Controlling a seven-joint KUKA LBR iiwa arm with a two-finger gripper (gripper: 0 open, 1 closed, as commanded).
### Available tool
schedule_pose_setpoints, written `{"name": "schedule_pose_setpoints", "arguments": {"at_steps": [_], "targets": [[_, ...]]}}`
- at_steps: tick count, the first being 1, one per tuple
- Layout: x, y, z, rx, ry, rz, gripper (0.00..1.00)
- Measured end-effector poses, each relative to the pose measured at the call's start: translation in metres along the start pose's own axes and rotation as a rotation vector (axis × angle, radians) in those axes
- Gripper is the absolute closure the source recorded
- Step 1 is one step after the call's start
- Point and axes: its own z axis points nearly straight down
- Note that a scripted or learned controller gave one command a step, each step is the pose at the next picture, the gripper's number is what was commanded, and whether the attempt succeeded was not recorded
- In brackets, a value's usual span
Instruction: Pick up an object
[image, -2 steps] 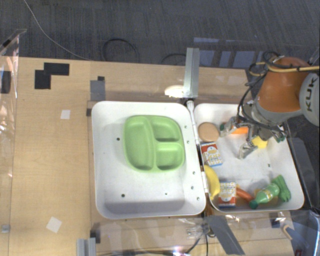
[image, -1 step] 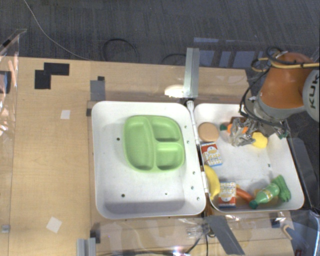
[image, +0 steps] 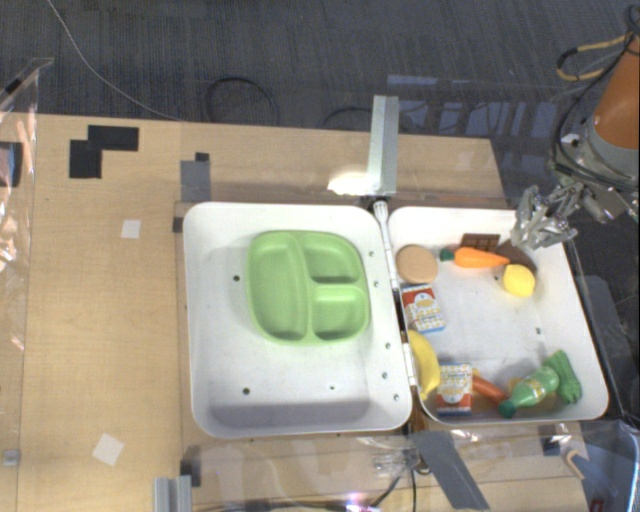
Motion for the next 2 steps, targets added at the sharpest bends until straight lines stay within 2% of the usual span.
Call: {"name": "schedule_pose_setpoints", "arguments": {"at_steps": [1, 2], "targets": [[-0.011, -0.0421, 0.1042, -0.021, 0.008, -0.47, 1.0], [-0.0103, -0.0467, 0.0993, -0.016, 0.001, -0.926, 1.0]]}}
